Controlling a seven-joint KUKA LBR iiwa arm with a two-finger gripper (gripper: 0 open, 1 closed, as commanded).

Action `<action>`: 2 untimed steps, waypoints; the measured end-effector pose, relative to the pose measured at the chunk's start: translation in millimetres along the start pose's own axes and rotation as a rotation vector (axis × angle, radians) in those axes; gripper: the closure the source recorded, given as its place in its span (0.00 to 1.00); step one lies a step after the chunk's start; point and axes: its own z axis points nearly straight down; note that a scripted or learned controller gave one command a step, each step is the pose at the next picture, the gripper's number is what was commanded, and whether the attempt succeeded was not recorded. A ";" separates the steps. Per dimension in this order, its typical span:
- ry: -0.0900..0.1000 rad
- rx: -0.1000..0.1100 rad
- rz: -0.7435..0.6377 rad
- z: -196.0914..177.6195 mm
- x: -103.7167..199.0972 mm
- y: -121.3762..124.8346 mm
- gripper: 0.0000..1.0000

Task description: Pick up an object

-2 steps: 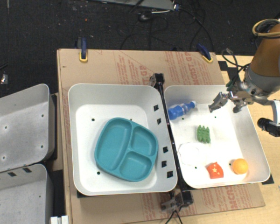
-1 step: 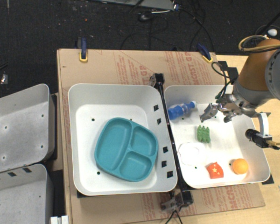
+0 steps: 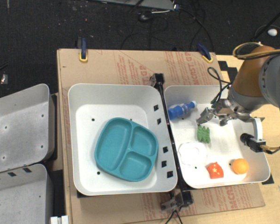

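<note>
My gripper (image 3: 213, 117) hangs over the back of the right bin (image 3: 259, 174), at the end of the grey arm with its orange band (image 3: 248, 76). It stands open with nothing between its fingers. Just below and slightly left of it a small green toy (image 3: 203, 134) lies on the bin floor, apart from the fingertips. To the gripper's left, against the bin's back left corner, lies a blue bottle (image 3: 181, 109). A white round lid (image 3: 191, 153), a red strawberry-like piece (image 3: 215, 171) and an orange ball (image 3: 240, 166) lie toward the front.
The left bin (image 3: 79, 125) holds a teal divided plate (image 3: 126, 149). A black divider (image 3: 165, 125) runs between the two bins. A cable with a black plug (image 3: 252, 143) hangs off the wrist over the right bin's right side. White metal trays (image 3: 18, 125) lie left of the bench.
</note>
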 end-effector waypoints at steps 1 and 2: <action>-0.001 -0.003 -0.001 -11.9 0.0 0.9 1.00; -0.002 -0.008 0.002 -73.4 -6.9 -1.0 1.00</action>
